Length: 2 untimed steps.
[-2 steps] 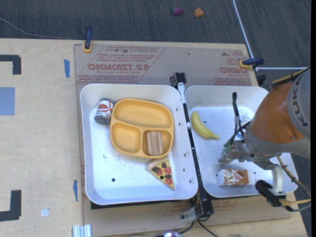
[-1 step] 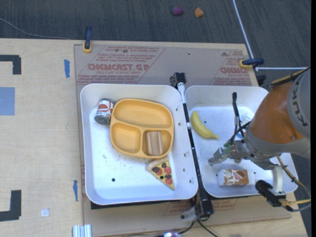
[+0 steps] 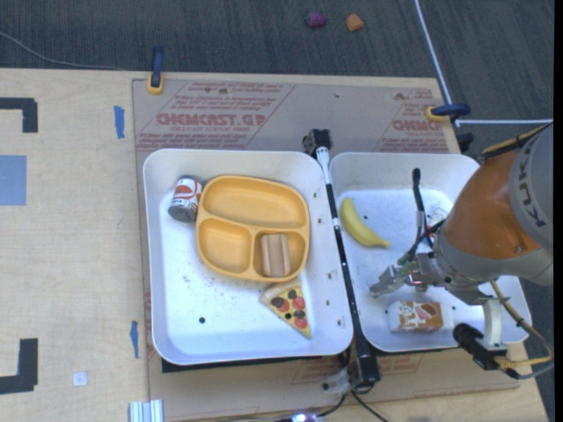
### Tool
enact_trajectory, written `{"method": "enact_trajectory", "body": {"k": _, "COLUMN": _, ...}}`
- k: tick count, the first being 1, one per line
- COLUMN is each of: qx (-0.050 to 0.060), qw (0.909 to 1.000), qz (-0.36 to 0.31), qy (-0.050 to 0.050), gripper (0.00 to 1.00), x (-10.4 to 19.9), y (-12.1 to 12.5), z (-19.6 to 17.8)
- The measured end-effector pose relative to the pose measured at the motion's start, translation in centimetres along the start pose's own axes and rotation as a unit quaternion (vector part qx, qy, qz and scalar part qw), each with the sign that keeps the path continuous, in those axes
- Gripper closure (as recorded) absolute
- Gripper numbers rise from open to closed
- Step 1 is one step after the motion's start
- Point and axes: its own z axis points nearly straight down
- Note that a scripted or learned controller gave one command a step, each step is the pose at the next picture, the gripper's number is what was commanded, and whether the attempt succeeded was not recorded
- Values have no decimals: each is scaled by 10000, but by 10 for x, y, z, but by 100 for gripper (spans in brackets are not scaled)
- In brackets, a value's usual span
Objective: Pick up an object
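Nearest the camera, a packet (image 3: 415, 316) lies in the right bin (image 3: 493, 341) just below the gripper (image 3: 393, 281), whose fingers stand slightly apart with nothing between them, so I judge nothing is picked yet, with banana (image 3: 360, 223) lying nearby.

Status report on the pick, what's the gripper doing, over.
Gripper low in right bin, nothing visibly held. Small orange-brown packet just beside it. Banana further back, untouched.

A grey arm (image 3: 538, 183) with a broad orange band (image 3: 493, 218), black cables and a metallic hand (image 3: 391, 281).
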Motion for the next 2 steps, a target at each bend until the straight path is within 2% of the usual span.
{"method": "enact_trajectory", "body": {"k": 1, "qx": -73, "qw": 9999, "qz": 27, "qy": -88, "gripper": 100, "x": -6, "y": 2, "z": -11}}
{"method": "enact_trajectory", "body": {"k": 2, "qx": -72, "qw": 9999, "qz": 29, "qy": -86, "gripper": 0, "x": -6, "y": 2, "z": -10}}
